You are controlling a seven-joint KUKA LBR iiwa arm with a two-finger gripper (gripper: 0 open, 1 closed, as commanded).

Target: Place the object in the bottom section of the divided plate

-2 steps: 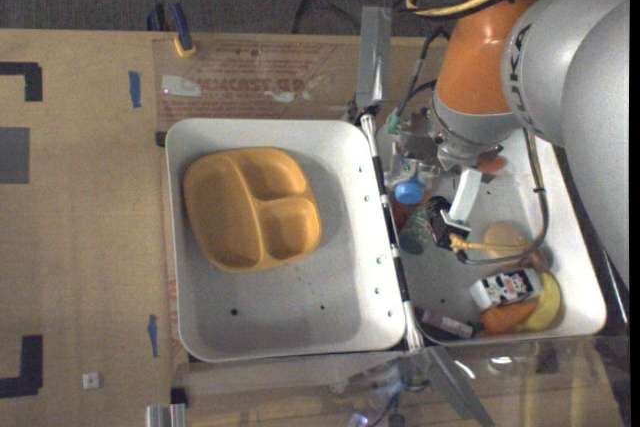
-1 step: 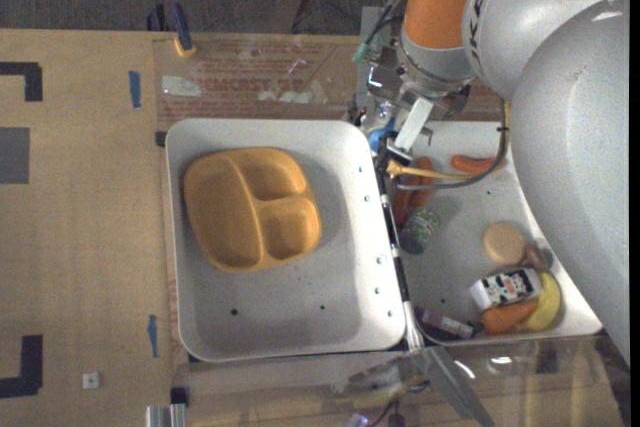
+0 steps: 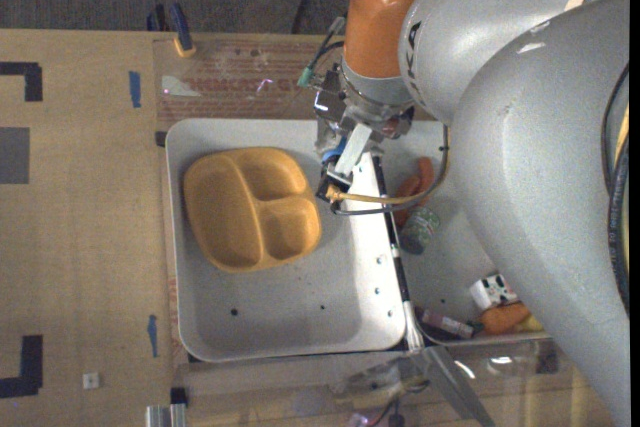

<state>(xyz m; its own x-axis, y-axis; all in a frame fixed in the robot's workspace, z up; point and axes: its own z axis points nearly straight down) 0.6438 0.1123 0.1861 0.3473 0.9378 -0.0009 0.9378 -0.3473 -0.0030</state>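
Observation:
A yellow divided plate [image 3: 250, 207] lies in the left white bin [image 3: 300, 315], towards its back left. It has one large section on the left and two smaller ones on the right. All three sections look bare. My gripper [image 3: 333, 147] hangs over the bin's back right part, just right of the plate's upper right section. The wrist and its fittings hide whatever may be at its tip.
The right bin [image 3: 440, 285] holds an orange-red piece [image 3: 415, 181], a green and white can [image 3: 421, 227], a white block [image 3: 492, 291], an orange item [image 3: 505, 317] and a thin pen-like stick [image 3: 447, 323]. My arm covers much of that bin. A ridge [image 3: 390, 245] divides the bins.

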